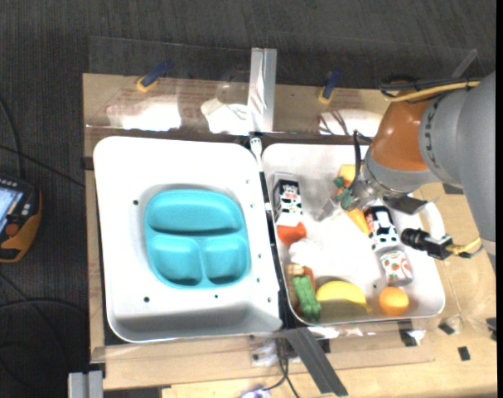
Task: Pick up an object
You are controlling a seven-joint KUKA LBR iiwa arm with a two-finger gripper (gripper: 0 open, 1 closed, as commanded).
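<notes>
The grey arm with its orange band [400, 139] comes in over the far right corner of the right-hand shallow white plastic bin [437, 293], and its claw [350, 191] hangs low among the toys there; from where I stand I cannot tell what the claw is doing at its tip, since the wrist covers it. The nearest thing to it is a small green-and-orange carrot-shaped toy [350, 210], lying just beneath and slightly toward the bin's near side, its long axis running slantwise from the far left toward the near right. Touching or just beside that is a black-and-white cow-patterned carton [384, 229], boxy and smooth, lying lengthwise toward the bin's near right corner, with a small white carton with red print [396, 265] next along. Against the bin's left wall lies a second cow-patterned carton [287, 201] with an orange block [290, 231] at its near end. Along the near edge sit a glossy yellow plastic banana [340, 292], a round orange fruit [392, 300] and a knobbly green vegetable toy [306, 297]. The left-hand white bin [118, 181] holds a turquoise moulded tray with three compartments [197, 235], well apart from the claw. I'd judge the carrot toy the likeliest target, needing only a short drop.
</notes>
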